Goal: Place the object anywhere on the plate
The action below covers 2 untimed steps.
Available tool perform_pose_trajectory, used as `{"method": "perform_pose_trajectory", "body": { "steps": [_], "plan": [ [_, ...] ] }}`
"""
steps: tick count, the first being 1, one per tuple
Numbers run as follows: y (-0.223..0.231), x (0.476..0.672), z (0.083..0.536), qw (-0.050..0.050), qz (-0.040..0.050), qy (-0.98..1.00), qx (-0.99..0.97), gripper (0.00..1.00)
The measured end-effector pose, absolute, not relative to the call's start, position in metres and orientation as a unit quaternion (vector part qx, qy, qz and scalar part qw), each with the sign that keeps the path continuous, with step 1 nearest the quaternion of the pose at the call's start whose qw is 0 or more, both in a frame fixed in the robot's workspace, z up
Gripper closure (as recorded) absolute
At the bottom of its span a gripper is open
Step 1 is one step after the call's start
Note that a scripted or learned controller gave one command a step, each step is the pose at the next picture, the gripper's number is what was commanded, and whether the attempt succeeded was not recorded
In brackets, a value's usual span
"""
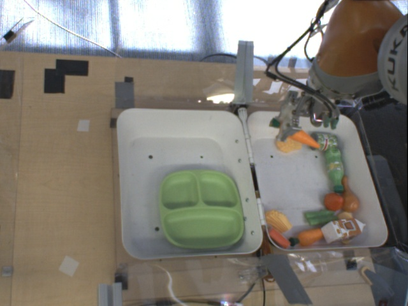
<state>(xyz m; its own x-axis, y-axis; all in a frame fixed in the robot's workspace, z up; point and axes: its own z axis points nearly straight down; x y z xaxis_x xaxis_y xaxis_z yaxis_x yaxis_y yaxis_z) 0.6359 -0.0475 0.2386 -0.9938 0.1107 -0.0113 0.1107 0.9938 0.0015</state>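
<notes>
Camera view, hand [294, 127] over right bin [376, 190], grip state unclear, carrot [305, 138] beneath, green plate [201, 208] left.

Counted two shallow white bins: a left bin [127, 171] and a right bin [290, 177]. Counted one green plate [201, 208], divided into three compartments, in the former. Counted one gripper [299, 116]. Found roughly ten toy food pieces in the right bin: two carrots [306, 139] [310, 236], one green bottle [331, 160], one tomato [333, 201], one milk carton [343, 229], plus several small pieces too jumbled to tell apart.
</notes>
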Motion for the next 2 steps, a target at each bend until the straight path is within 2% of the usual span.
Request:
{"method": "perform_pose_trajectory", "body": {
  "steps": [1,2],
  "plan": [
    [0.022,0.565,0.184,0.002,0.0017,0.993,0.115,1.0],
    [0.089,0.536,0.186,0.003,0.0025,0.991,0.131,1.0]
  ]
}}
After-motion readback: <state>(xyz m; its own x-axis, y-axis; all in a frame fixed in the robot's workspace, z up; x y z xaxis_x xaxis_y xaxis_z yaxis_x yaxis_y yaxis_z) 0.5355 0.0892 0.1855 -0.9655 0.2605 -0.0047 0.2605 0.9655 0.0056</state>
